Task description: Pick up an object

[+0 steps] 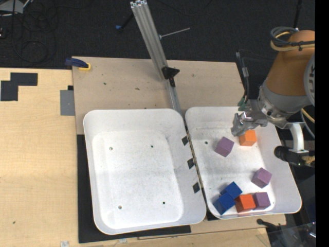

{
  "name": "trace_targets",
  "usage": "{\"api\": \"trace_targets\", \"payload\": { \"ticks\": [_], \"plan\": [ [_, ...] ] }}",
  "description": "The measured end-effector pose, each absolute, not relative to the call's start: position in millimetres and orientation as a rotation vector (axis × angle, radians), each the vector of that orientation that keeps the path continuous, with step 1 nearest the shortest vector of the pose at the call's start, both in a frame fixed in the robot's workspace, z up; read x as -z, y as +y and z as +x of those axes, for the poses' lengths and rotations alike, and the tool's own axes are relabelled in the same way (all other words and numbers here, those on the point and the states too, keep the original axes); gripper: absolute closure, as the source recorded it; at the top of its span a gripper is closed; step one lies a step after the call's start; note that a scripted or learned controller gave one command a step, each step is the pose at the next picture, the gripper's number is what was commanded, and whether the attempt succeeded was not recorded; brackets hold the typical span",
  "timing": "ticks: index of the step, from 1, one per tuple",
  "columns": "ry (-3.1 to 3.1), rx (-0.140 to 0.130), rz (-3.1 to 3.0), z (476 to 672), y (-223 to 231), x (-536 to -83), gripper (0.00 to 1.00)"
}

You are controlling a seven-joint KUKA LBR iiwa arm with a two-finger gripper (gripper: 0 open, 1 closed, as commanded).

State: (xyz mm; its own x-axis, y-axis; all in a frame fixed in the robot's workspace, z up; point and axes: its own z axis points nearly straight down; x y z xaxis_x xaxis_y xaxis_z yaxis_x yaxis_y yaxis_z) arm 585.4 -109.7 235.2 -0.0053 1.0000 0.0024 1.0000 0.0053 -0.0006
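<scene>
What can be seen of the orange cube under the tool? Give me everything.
The orange cube is a small, matte, plain block that looks like foam or painted wood. It sits in the right bin, toward its far right part, apart from the other blocks. The tool hangs right over its upper left corner and hides part of its top, so whether they touch cannot be told. Its nearest neighbour is a purple cube to its left, with a gap between them.
</scene>
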Motion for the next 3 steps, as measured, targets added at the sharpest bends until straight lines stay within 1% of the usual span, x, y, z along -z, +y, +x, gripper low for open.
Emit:
{"api": "trace_targets", "payload": {
  "ticks": [1, 2, 3],
  "plan": [
    [-2.225, 0.000, -2.214, 600.4, -51, -226, 1.00],
    [-2.223, -0.003, -2.213, 604.7, 1, -217, 1.00],
    [-2.226, 0.001, -2.214, 619.4, 60, -228, 1.00]
  ]
}}
